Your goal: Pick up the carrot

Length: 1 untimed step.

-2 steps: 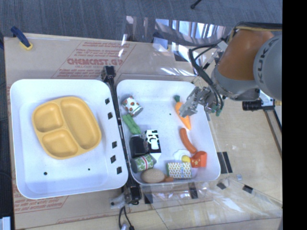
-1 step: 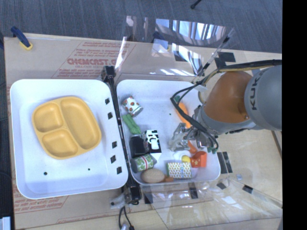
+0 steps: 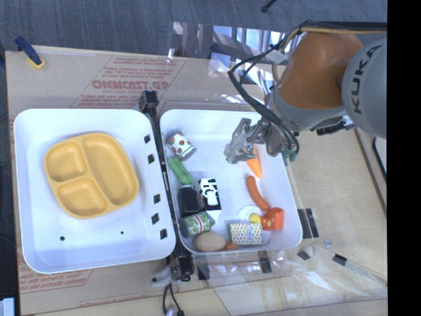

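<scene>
Potato [image 3: 209,241] and snack box [image 3: 245,233] at the right bin's [image 3: 197,125] near edge.
The carrot [image 3: 254,166] touches the gripper [image 3: 241,146] at its 4 o'clock; whether it is clenched, I cannot tell.

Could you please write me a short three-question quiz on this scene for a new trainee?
1. True or false: the yellow tray lies in the left bin.
2. The gripper is over which bin? A) left B) right
3. Fill in: the carrot lies just to the ____ of the gripper in the view.

Key: 1 true; 2 B; 3 right.
</scene>
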Motion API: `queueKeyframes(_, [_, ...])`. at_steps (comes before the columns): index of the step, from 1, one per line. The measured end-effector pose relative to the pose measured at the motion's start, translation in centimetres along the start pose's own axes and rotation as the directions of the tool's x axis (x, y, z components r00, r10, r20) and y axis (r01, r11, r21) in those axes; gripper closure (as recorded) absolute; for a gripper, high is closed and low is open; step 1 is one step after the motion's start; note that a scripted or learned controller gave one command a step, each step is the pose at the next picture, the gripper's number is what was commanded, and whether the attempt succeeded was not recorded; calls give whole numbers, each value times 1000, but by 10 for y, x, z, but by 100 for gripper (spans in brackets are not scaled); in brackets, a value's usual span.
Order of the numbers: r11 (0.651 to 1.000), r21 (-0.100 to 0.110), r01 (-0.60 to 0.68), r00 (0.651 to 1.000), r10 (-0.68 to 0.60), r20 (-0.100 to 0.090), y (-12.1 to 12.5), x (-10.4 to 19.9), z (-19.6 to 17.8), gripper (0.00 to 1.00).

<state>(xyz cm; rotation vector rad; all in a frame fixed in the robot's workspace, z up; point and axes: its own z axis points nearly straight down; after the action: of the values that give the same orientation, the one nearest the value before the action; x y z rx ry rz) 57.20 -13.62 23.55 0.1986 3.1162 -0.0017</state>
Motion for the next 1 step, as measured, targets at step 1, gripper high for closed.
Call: queueKeyframes(1, [999,5,-49,999,50,-17,-65,-20,19,100])
